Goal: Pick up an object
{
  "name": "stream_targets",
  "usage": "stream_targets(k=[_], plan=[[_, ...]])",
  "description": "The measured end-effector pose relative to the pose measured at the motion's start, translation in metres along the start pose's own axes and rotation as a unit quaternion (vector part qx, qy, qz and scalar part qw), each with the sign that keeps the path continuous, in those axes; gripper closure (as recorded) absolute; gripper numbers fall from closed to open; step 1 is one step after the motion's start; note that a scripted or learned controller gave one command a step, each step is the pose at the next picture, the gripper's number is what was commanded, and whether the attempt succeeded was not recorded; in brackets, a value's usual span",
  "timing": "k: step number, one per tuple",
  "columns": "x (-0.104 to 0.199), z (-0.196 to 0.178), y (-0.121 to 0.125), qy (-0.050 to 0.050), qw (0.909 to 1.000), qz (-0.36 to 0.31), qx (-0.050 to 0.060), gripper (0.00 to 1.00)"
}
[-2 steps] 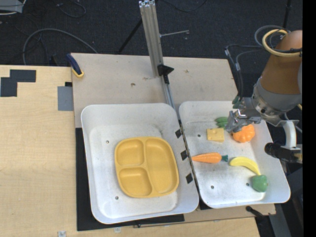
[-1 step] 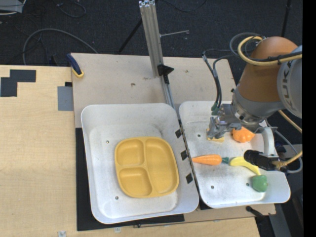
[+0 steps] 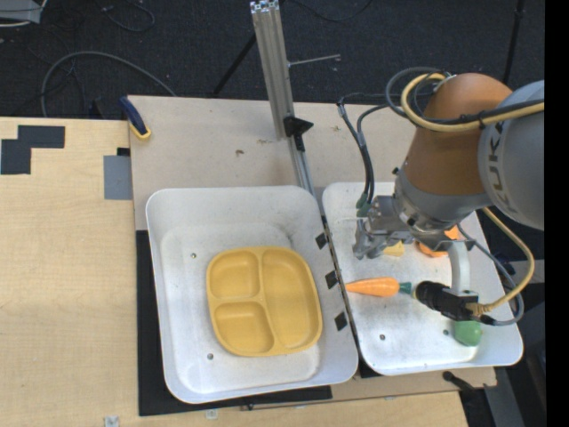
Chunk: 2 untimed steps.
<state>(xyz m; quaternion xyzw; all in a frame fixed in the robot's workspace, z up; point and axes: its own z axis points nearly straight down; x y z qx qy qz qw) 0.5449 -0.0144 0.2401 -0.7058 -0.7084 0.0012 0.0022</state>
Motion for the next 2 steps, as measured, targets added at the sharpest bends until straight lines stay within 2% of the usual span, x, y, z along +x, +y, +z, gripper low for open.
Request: stream_targets(k=[2], plan=[[0.098,-0.004,-0.039,0.0,1.0,0.0,0.0,1.0]])
